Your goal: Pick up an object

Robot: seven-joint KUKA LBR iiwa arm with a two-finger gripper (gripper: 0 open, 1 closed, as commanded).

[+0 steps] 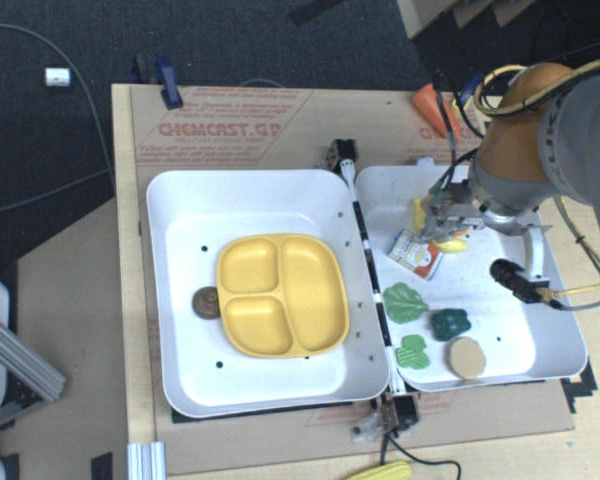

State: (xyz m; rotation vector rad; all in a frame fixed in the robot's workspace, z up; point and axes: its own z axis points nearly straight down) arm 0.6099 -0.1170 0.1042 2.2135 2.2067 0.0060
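Gripper [442, 220] (finger state cannot be told) sits over a small packet [416, 255], judged light, crushable, best pinched across its flat middle.

A small packet [413, 255], white with red and blue print, lies flat and askew at the upper left of the right bin [540, 360]. Just right of it sits a yellow piece [450, 244]. Toward the frame's lower right lie a pale green leaf [404, 302], a dark green lump [449, 322], a small bright green piece [413, 351] and a tan disc [468, 357], close together.

One fixed overhead camera looks down slantwise on both bins [170, 228].
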